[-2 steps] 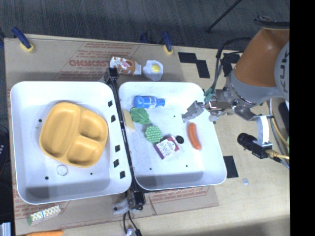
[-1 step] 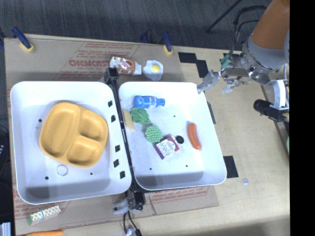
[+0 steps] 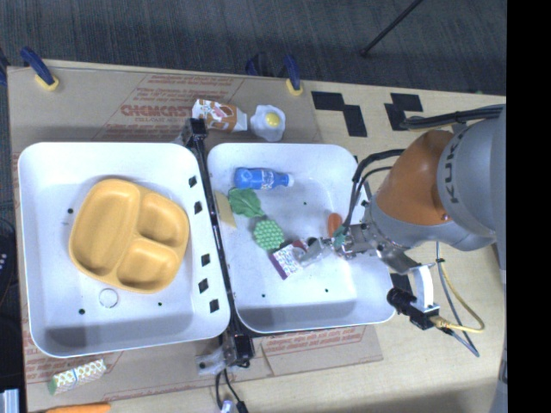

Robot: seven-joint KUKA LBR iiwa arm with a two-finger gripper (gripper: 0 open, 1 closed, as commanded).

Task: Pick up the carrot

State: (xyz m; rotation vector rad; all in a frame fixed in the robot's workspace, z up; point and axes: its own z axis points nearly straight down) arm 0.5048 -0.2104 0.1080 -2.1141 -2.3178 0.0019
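Under the two white bins lies a sheet of brown cardboard [image 3: 172, 101] printed with red lettering, spread over the bench and held at its far edge by blue clamps [image 3: 39, 69]. Beyond the bench runs dark, ribbed carpet [image 3: 172, 15].

The left bin [image 3: 39, 256] is shallow, glossy plastic with rounded corners; it bears a yellow tray [image 3: 129, 232] moulded into three smooth hollows. The right bin [image 3: 297, 312] holds a blue bottle [image 3: 261, 178] lying on its side, a green leafy toy [image 3: 244, 202], a green dimpled piece [image 3: 267, 232] and a small flat packet [image 3: 288, 259] with a dark red edge.

The carrot [image 3: 334, 224] shows as a small orange stub near the right wall of the right bin, just beside my gripper [image 3: 320, 246]. My grey arm [image 3: 469, 188] with its orange band reaches in over that wall.

My wrist and cables crowd the fingertips, and I cannot tell whether my fingers are apart or together, nor whether they touch the carrot. Most of the carrot is hidden or too small to make out. On the cardboard behind the bins sit a brown-and-white carton [image 3: 215, 114] and a pale yellow-centred object [image 3: 268, 122].
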